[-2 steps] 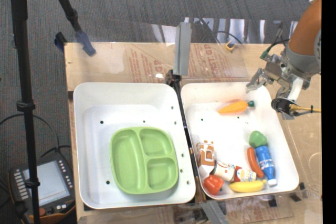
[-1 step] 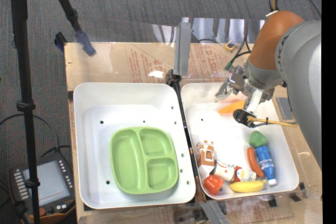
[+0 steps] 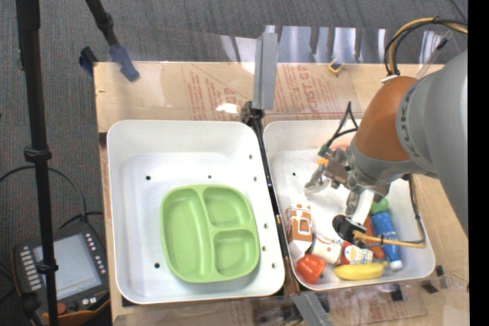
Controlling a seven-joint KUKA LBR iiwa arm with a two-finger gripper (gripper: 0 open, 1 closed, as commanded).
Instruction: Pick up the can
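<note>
Lower right of the frame, a yellow plastic banana lies at the right white bin's front. Up and left, the orange-and-white labelled can. Beyond it my claw hovers; spread or pressed together, I cannot tell. I'd centre over the can, then drop.

We see bright, even light from above. The white left bin looks nearly washed out and shadows are faint. A small glare patch sits on the bench beside that bin's far right corner. Fine detail is soft throughout.
</note>
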